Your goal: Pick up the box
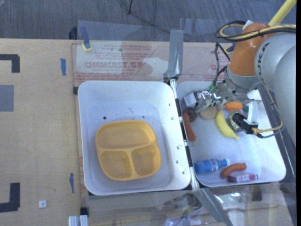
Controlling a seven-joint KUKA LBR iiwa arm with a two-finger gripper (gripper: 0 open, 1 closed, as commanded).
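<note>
A: Which step is this?

B: I judge it the reach. The arm comes in from the upper right of the frame, and the gripper sits low over the upper left part of the right bin, among a crowd of small things.

A: Does it have anything?

B: I cannot tell how the gripper stands or whether it has hold of anything; the wrist and cables cover that spot.

A: And the box?

B: The likeliest candidate is a small red-and-purple carton at the lower edge of the right bin, lower right of the frame, just below a sausage. It is too small to be sure. If that is the box, it lies well apart from the gripper.

A: So the next move?

B: My judgement: lift clear of the clutter, travel toward the lower edge of that bin, and come down over the carton without catching the sausage touching it or the bin wall beside it.

A: Count things for me.

B: 2 white bins. In the left bin, 1 yellow divided tray. In the right bin: 1 banana, 1 blue bottle, 2 sausages, the second one by the left wall, 1 small orange item near the gripper, and the 1 carton. A few bits under the gripper I cannot identify.
</note>
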